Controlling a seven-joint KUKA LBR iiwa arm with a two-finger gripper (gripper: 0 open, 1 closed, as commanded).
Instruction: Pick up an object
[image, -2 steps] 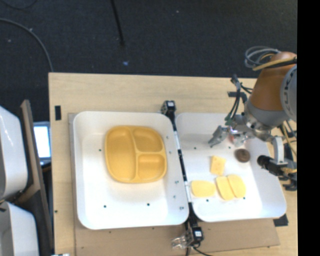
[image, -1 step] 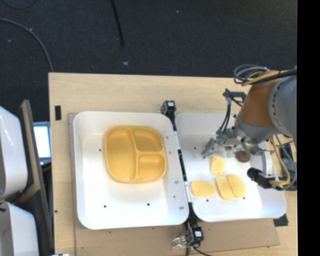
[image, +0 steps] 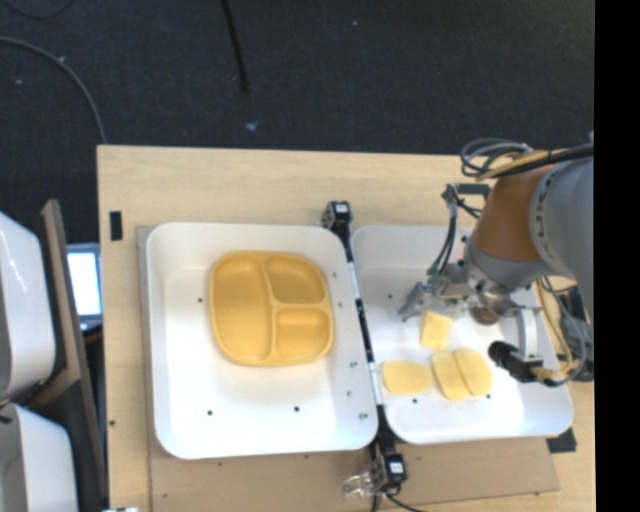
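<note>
Hovering over the right bin, the claw sits just above a small yellow piece; its state I cannot tell; an off-centre close could nudge that piece aside.

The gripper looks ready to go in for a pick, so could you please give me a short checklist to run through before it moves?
1. Gripper is over the right bin: ok.
2. A target lies close: small yellow piece just below it: ok.
3. Finger opening: cannot tell.
4. Nothing held yet: cannot tell.
5. Neighbours apart from target: flat yellow piece and ridged yellow piece lie nearer the front: ok.
6. Yellow divided plate sits in the left bin, out of the way: ok.
</note>
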